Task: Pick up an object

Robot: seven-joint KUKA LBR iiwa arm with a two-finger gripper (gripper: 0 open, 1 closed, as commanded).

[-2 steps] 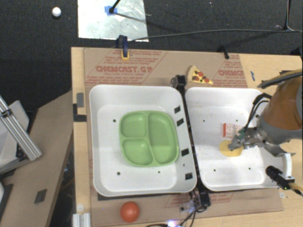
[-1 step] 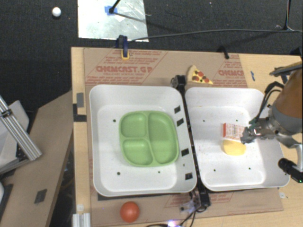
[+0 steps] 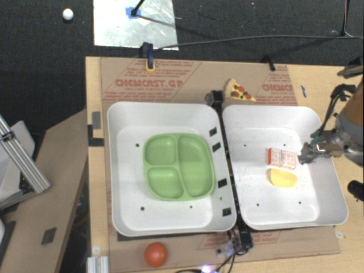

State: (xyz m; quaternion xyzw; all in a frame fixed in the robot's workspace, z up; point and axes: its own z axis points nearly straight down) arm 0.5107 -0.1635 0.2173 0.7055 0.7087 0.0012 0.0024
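Observation:
In the right bin [image 3: 318,206] lie a small red-and-white packet [image 3: 281,157] and, just in front of it, a yellow rounded piece [image 3: 282,178]. My gripper [image 3: 307,153] hangs low over the right side of that bin, its tip just right of the packet and close to it. Nothing shows between its fingers. The left bin [image 3: 122,152] holds a green divided plate [image 3: 178,166].
A toy pizza slice [image 3: 240,91] lies on the cardboard behind the bins. A red ball [image 3: 155,254] rests on the bench in front of the left bin. A foil sheet [image 3: 134,16] and a blue clamp [image 3: 148,54] sit at the back.

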